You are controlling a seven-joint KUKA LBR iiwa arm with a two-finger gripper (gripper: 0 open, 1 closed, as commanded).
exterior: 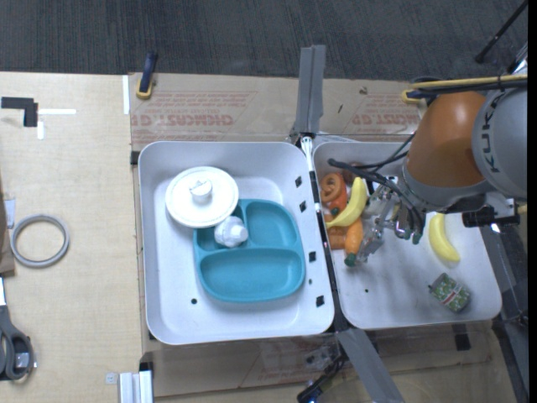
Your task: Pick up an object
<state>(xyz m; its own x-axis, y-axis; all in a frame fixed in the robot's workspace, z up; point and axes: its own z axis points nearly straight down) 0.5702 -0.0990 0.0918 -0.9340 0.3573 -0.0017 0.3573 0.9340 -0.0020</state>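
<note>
A ring of grey tape (38, 240) lies on the pale wooden bench (75, 326) at far left, with a pair of scissors (14, 353) below it near the edge. A yellow-handled tool (148, 75) rests on the cardboard sheet (210, 107) behind the bins.

The left bin (159, 309) holds a blue divided tray (252, 259), a round white lid (201, 196) overlapping the tray's upper left corner, and a small whitish object (231, 234) sitting in the tray just below the lid.

In the right bin (394, 300), a cluster of toy food crowds the left wall: an orange-red piece (333, 191) at the top, a banana (352, 203) slanting across it, and an orange carrot-like piece (353, 238) below. The gripper (375, 238) hangs over the bin just right of this cluster, its tip near the carrot-like piece; whether the fingers are spread or closed cannot be told, and nothing is visibly between them. The grey arm, with its orange band (449, 141), reaches in from the right. A second banana (441, 238) lies just beyond the wrist, and a small green packet (450, 293) sits apart near the bin's lower right corner.
</note>
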